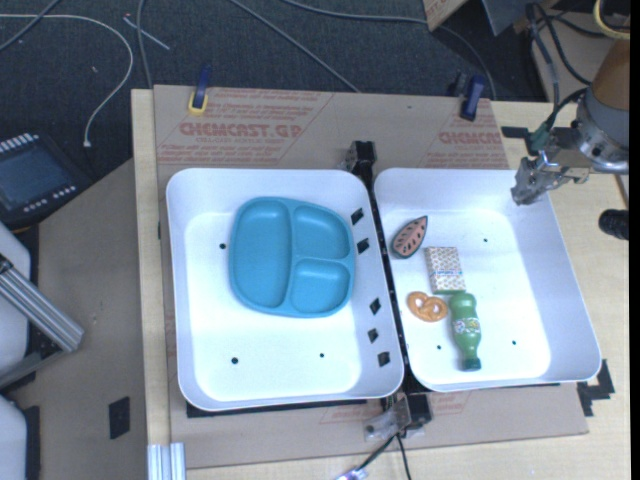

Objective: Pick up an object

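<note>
Worktop (300,118) of brown board, carrying two white bins. In right bin (530,268), clustered near its left wall: leaf-shaped piece (409,236), cracker (444,267), pretzel (427,307), green bottle (465,331). Well apart from all four, up at that bin's far right corner: tool (528,184), grip state impossible to tell. In left bin (200,268): blue tray (291,256).

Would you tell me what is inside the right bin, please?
In the right bin: a brown leaf-shaped piece, a cracker packet, a pretzel and a green bottle. Anything under them is covered.
</note>
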`<state>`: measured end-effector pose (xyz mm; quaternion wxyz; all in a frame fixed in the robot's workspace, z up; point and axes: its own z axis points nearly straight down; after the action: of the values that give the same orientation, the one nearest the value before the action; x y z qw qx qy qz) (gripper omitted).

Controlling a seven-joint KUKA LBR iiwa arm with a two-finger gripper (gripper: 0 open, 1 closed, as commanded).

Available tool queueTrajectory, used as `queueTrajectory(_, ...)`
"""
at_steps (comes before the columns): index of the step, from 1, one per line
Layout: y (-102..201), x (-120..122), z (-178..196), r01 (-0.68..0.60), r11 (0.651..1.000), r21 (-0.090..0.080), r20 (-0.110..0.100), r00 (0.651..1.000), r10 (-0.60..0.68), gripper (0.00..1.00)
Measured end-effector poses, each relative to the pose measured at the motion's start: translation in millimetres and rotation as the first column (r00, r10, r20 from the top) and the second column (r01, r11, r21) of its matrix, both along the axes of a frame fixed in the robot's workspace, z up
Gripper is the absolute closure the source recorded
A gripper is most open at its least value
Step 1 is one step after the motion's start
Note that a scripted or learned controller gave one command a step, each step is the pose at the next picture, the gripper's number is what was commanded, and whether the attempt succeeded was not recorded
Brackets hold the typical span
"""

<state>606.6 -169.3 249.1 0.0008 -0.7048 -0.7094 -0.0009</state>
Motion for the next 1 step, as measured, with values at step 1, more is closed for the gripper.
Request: queueTrajectory(1, 49.7, 13.9, 5.3, 0.001, 1.000, -0.002, 0.002, 1.000, -0.001, 1.00)
